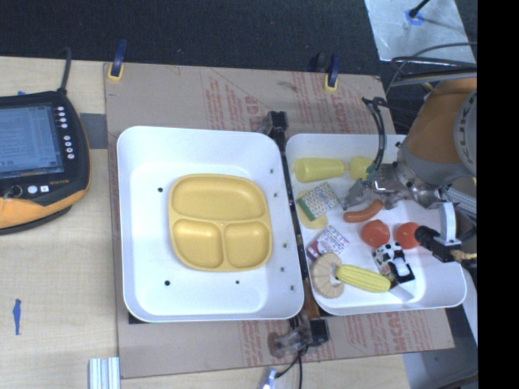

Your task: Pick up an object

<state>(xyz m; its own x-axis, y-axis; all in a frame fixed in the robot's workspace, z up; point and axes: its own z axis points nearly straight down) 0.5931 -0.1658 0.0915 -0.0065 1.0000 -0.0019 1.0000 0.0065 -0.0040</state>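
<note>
While gripper (359, 191) hangs open, empty, right of frame: centre over sausage (363, 211), descend straight, avoid tomato (375, 232).

Two bins side by side on the counter (57, 298), the arm over the right one.

A divided plate (220, 220) sits mid left bin (146, 217). In the right bin (442, 286), a sausage (362, 211) lies behind a tomato (374, 232); a corn cob (362, 278) lies at the front, overlapping a bread slice (325, 272). The hand (357, 194) hangs just beside the sausage. A teach pendant (36, 156) rests far left.
</note>
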